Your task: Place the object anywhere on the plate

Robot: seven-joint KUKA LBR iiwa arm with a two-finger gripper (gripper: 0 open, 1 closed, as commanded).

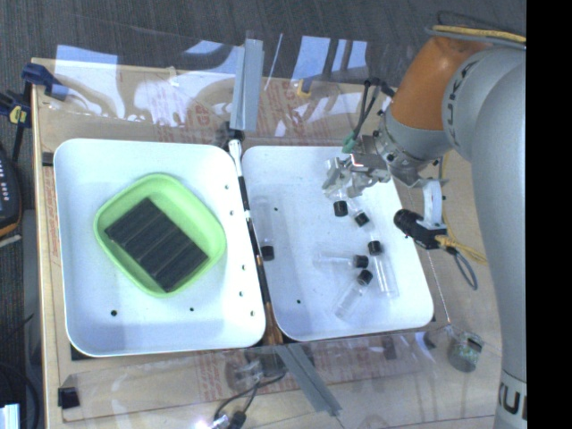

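Right now the gripper [342, 175] hangs over the far part of the right bin [295, 315], among clear, black-capped vials [368, 275]; whether it is open or closed I cannot tell. The vials look slippery and could roll away before reaching the green plate [202, 206]. No legible labels.

The arm [487, 150] is seen as a thick, smooth grey tube, with part of a dark printed letter near the lower edge. A rounded orange band [429, 83] is set above the wrist. The wrist is grey, with a green cable and a dark cable run beside it. The hand [344, 175] is made of pale silver metal.
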